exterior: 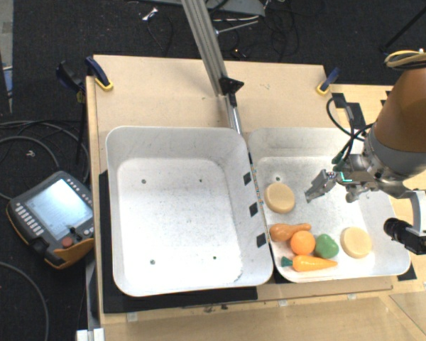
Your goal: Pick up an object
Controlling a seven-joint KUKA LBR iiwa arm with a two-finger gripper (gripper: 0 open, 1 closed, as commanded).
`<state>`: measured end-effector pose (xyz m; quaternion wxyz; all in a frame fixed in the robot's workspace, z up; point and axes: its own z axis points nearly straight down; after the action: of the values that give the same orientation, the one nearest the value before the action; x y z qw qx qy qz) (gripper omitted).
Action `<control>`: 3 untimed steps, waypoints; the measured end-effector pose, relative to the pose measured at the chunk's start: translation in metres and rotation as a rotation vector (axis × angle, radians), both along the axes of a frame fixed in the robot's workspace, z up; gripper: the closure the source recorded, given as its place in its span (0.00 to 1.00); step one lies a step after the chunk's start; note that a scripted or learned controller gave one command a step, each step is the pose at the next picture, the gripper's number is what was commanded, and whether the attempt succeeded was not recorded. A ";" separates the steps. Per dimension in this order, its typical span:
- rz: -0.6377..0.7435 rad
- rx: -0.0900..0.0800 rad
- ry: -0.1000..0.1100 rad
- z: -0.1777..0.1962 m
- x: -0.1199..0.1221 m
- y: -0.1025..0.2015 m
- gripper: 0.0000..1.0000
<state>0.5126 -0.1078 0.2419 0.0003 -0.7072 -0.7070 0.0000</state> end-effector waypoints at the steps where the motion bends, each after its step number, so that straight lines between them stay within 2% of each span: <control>1: -0.001 0.000 0.004 -0.043 -0.001 0.000 0.00; 3: -0.001 0.000 0.005 -0.141 -0.006 -0.004 0.00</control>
<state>0.5061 -0.1117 0.1005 0.0021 -0.7077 -0.7065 0.0015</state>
